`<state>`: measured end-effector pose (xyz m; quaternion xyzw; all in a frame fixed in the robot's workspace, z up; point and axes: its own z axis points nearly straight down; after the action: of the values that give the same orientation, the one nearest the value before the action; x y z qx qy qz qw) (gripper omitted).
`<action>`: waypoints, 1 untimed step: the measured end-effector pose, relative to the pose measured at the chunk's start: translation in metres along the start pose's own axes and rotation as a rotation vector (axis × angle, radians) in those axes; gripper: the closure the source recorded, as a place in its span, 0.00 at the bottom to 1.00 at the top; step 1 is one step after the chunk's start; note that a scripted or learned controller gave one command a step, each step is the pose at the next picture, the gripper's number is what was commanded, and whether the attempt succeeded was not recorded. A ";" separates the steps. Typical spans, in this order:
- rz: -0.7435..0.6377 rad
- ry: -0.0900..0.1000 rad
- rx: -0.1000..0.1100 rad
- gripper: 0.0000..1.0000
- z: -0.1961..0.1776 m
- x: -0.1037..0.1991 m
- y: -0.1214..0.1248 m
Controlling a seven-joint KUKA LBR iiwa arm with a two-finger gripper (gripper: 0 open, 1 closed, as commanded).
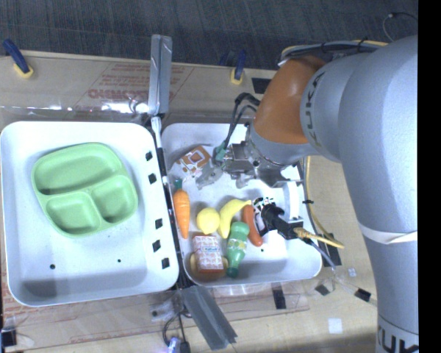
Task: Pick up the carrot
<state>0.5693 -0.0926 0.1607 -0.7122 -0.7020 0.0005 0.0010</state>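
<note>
Right bin [309, 267] is crowded; gripper [219, 162], grip state unreadable, hangs above the carrot [181, 212]; wall and lemon [208, 220] flank it, so fingers may snag.

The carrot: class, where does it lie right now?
The carrot lies in the right bin, along its left wall, with the lemon just to its right.

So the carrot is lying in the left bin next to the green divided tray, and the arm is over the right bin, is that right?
Not quite. The carrot lies in the right bin, along its left wall, beside the lemon. The green divided tray sits alone in the left bin. The arm is over the right bin, as you said. The camera view shows this.
</note>
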 end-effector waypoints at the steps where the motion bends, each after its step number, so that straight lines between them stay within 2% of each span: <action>1: -0.079 0.000 0.001 0.00 -0.031 0.105 0.018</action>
<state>0.5886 0.0123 0.1914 -0.6839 -0.7296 0.0008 0.0011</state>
